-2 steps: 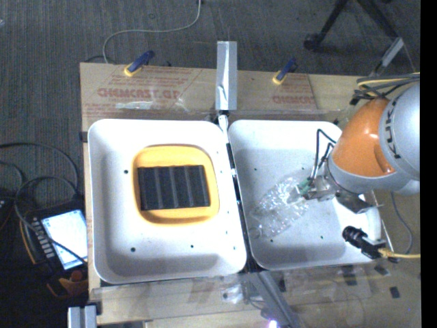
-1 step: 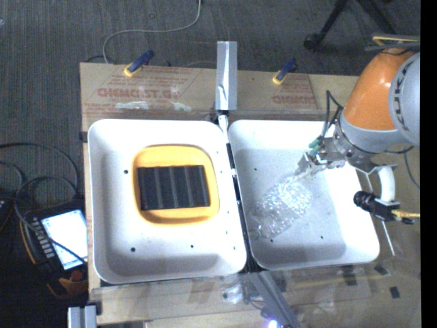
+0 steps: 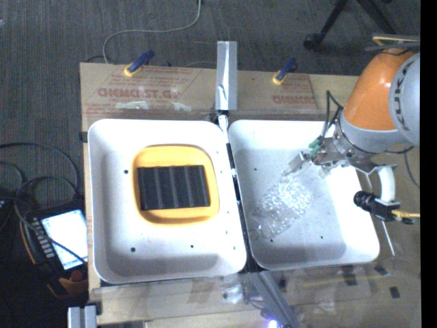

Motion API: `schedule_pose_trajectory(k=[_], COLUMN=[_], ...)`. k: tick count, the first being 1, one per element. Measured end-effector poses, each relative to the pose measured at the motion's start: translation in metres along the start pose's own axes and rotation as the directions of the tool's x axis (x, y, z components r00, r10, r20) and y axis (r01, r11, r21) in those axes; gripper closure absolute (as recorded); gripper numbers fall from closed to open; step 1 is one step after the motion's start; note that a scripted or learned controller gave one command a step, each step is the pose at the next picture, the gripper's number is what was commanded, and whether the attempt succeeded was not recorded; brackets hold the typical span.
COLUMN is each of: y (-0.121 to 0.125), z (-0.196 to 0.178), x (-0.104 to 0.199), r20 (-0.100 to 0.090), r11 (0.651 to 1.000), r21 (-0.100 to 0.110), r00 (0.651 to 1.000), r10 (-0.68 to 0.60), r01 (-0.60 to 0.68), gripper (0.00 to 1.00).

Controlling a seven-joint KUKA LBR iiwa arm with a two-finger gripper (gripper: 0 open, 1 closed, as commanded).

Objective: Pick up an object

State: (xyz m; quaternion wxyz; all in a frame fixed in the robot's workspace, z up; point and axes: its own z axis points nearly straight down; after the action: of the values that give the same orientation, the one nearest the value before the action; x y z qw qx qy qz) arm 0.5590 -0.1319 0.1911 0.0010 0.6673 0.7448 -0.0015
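Note:
A clear, crinkled plastic bottle lies slantwise in the right bin, its neck end pointing up and right. My gripper hangs over the upper right part of that bin, just beyond the bottle's upper end; the arm's orange band and grey wrist sit above it. A yellow tray with a black ribbed insert rests in the middle of the left bin.
A metal divider post stands behind the seam between the bins. Two blue-handled clamps hold the cardboard backing. A tablet and cables lie on the floor at left. A black cable fitting hangs beside the right bin's edge.

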Motion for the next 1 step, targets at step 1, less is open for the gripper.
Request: schedule_pose_trajectory(k=[1], y=[-0.0126], z=[0.0964], x=[-0.0238], r20=[-0.002], r11=[0.994], r21=[-0.005], r00=[0.994], r10=[-0.111], r01=[0.111], gripper=[0.00])
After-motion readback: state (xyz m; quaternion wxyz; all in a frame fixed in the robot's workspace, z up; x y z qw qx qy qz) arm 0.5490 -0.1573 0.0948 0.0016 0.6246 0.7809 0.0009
